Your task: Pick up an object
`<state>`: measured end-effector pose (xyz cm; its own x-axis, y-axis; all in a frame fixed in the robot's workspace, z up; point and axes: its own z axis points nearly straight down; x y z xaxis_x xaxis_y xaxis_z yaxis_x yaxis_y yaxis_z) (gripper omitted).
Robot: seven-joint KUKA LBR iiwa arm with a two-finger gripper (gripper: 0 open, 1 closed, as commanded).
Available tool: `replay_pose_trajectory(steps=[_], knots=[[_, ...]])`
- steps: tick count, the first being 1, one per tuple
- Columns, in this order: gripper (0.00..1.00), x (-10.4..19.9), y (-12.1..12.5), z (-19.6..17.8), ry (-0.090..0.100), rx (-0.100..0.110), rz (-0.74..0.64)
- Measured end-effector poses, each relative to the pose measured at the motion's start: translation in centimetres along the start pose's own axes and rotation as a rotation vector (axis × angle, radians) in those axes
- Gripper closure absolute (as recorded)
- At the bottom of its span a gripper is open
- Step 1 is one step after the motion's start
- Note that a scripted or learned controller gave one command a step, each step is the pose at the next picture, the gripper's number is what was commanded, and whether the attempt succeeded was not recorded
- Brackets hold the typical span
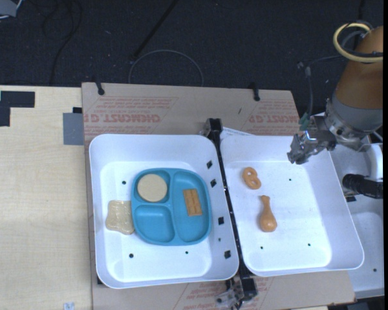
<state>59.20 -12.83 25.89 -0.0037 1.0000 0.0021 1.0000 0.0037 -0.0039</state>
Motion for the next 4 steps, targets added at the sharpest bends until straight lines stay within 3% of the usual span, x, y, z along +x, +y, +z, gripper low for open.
replay_pose_trajectory(steps=[1,4], knots=[[1.00,5.3,0.8,0.0,0.000,-0.001,-0.001],[1.00,22.9,0.0,2.3,-0.001,0.001,-0.001]])
